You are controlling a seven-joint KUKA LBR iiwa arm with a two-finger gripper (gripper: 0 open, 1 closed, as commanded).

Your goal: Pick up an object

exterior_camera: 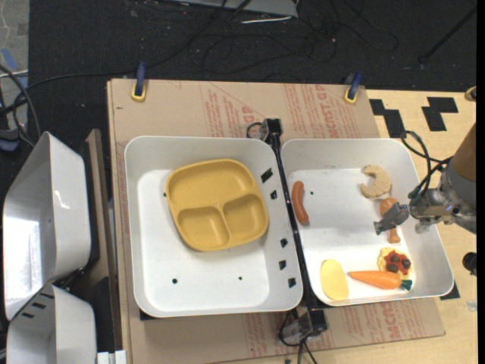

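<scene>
The gripper (394, 217) hangs low over the right bin (333, 152), near that bin's right wall, reaching in from the arm (464, 174) at the bench's edge. Its dark fingers sit so close together and so small from here that I cannot tell how far apart they stand, or whether anything is caught between them. Just under and beside the gripper lies a small orange-brown piece (391, 206); it seems to touch the dark tip, but I can't be sure. Just beyond it, toward the far wall of the right bin, rests a tan crescent-shaped biscuit (375, 181), its hollow side turned up and left. Toward the middle divider of the right bin lies a sausage (301, 202), reddish-orange and smooth, its long axis running from far to near, almost in line with the divider. Along the near wall of the right bin sit three more things: a pale yellow oval slice (334, 279), a carrot (374, 280) lying crosswise with its point to the left and green end to the right, and above the carrot a small yellow round piece with dark red berries (395, 262). Left of the right bin, in the other bin (144, 203), sits a yellow divided plate (217, 204), turned at a slant.
</scene>
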